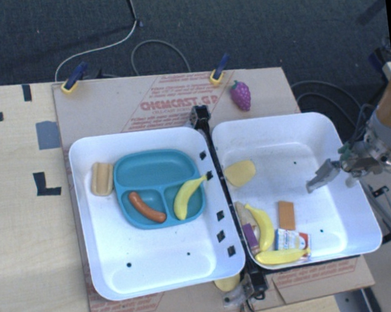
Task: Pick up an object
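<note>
Gripper [325, 175] hangs over right bin [319, 126] near its 3 o'clock rim; finger spread can't be told (too blurry). Nearest pick, orange block [286, 215], lies at approx 8 o'clock from it, long axis upright in view.

Red capital lettering runs across the brown cardboard sheet [168, 102] that lies under the two white bins, just above their far rims. It appears to read "CHEMCAST G.P.", with the last letters partly covered by a black clip. Smaller red lines above and below it are too fine to read. The small packet [290, 239] in the right bin [319, 129] carries print, but it is too blurred to read.
</note>
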You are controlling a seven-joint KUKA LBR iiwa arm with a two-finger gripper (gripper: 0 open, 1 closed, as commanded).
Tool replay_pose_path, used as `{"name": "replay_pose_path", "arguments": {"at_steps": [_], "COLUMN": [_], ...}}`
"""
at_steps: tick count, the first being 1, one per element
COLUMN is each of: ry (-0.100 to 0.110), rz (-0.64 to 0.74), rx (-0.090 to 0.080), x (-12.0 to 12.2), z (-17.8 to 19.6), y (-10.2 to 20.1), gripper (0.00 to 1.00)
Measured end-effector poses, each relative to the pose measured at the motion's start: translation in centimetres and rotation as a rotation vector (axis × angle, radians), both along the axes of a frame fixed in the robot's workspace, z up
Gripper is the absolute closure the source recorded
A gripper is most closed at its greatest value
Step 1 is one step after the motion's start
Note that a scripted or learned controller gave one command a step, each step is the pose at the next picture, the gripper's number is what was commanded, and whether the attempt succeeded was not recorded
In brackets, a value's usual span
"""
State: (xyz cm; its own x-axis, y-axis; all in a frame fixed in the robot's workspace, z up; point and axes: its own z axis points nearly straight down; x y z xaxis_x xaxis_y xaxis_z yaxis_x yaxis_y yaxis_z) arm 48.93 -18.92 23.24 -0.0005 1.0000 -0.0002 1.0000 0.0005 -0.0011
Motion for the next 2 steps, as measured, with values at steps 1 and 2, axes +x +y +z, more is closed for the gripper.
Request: {"name": "replay_pose_path", "arguments": {"at_steps": [1,2], "ry": [0.007,-0.017], "rz": [0.004,-0.005], "rx": [0.004,-0.006], "x": [0.8,2.7], "z": [-8.7,-14.4], "y": [5.8,4.7], "gripper": [0.0,0.0]}}
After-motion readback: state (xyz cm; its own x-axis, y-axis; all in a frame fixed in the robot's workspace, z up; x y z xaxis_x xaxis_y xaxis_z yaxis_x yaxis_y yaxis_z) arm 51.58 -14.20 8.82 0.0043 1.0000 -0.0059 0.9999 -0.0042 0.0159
